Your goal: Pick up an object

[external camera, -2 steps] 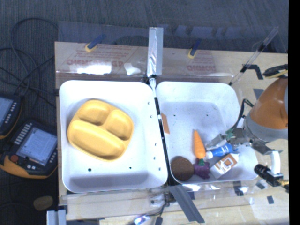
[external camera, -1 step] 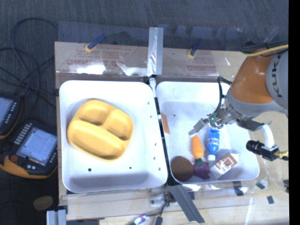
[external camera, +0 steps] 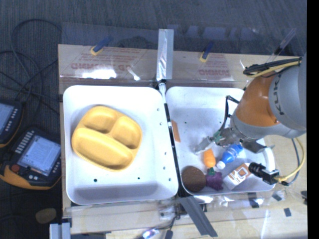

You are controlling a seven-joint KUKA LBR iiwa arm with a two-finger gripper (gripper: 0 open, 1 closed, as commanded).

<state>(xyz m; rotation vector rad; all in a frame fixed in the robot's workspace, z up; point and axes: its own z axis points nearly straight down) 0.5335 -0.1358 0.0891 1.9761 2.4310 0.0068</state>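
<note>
Gripper [external camera: 215, 139] hangs low in the right bin [external camera: 199, 101]; whether its fingers are parted cannot be told. Just beside it, a blue-capped bottle [external camera: 230, 156] lies diagonally, cap toward the upper right.

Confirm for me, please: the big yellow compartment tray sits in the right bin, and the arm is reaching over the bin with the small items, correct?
Not quite. The camera view shows the yellow tray in the left bin, not the right one. The rest holds: the arm reaches over the right bin, where the carrot, the blue-capped bottle, the brown ball and the purple grapes lie.
</note>
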